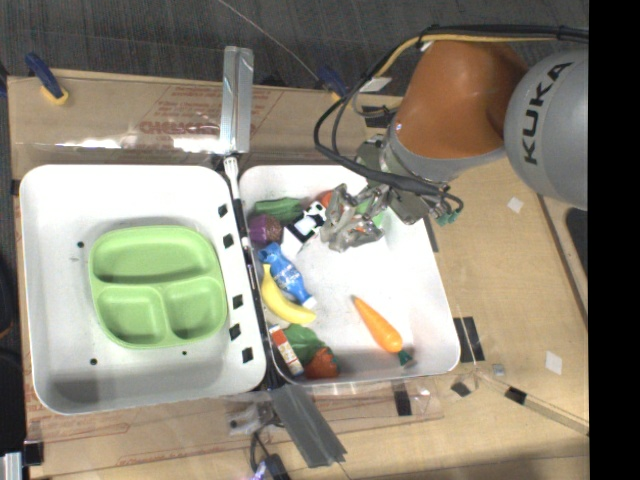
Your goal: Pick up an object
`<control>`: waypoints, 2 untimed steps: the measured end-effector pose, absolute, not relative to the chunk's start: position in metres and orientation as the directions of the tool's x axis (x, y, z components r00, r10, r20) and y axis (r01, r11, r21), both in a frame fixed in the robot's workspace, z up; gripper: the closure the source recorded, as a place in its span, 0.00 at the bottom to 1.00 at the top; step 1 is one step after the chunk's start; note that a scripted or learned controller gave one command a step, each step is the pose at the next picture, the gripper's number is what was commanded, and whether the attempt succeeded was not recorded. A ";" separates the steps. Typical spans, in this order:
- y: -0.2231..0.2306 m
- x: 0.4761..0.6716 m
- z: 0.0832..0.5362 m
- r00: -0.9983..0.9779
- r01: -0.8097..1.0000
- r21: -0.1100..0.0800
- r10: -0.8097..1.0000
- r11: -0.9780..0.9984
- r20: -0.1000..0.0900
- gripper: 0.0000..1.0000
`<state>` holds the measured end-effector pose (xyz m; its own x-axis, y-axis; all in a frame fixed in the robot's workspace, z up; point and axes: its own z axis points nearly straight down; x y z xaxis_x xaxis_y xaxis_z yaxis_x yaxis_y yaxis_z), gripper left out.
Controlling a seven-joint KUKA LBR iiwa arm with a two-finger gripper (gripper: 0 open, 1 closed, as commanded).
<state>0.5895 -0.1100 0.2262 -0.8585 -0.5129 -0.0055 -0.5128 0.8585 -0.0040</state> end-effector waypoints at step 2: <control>-0.108 0.592 0.247 -0.855 -0.518 -0.008 -0.518 0.855 -0.011 1.00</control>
